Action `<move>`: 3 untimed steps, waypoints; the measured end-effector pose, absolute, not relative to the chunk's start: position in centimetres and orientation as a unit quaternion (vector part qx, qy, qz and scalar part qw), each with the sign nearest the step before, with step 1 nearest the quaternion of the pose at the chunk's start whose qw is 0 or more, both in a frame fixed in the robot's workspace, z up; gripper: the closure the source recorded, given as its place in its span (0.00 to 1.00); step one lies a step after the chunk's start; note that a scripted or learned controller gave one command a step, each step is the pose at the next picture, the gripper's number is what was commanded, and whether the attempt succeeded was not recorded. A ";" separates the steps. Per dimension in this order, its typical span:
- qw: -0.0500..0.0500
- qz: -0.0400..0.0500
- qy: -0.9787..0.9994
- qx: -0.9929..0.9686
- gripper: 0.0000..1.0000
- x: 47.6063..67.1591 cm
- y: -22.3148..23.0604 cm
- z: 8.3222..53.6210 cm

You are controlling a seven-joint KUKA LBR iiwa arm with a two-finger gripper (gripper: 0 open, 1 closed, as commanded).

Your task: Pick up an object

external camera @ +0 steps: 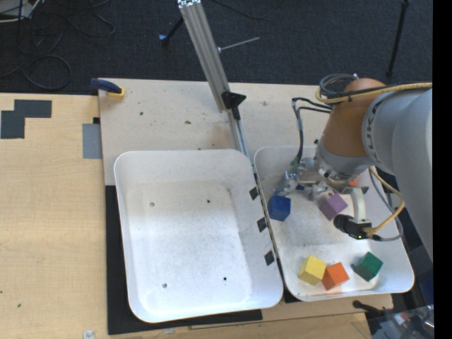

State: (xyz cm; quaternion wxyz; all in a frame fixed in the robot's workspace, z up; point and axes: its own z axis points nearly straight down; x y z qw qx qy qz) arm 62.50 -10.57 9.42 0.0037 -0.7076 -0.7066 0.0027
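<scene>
The blue cube (280, 207) looks to me like the likeliest object to pick: it sits in the right bin (395, 277), hard against that bin's left wall, at about nine o'clock from the bin's middle. Just beside it, toward two o'clock, I see the gripper (305, 182) low over the bin floor, a cluster of metal and cable under the grey arm (395, 129) with its orange band (349, 126). I cannot tell from this slanted view how the gripper is set, and I see nothing held in it. A purple cube (332, 205) lies near the gripper at about four o'clock from it, partly under the wrist. Along the bin's near edge, at six o'clock, three more blocks sit in a row: a yellow cube (312, 269) touching an orange cube (335, 275), and a green cube (368, 265) just beside them to the right. The left bin (141, 189) lies at nine o'clock across the counter (49, 210). To do this step well, I would centre the gripper squarely over one cube before descending, and I judge the blue one tricky, since the bin wall crowds its left face and could block one side of the grip. The purple cube stands freer, well apart from its neighbours. Whichever I choose, I would align with the cube's flat faces, not its corners, and lift slowly to check the hold.
</scene>
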 end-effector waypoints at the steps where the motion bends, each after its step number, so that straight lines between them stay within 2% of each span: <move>1: 0.002 0.002 -0.704 -0.710 1.00 62.6 -10.8 10.7; 2: -0.001 -0.001 -0.704 -0.710 1.00 62.9 -11.2 17.0; 3: -0.001 0.000 -0.706 -0.709 1.00 62.9 -11.4 21.2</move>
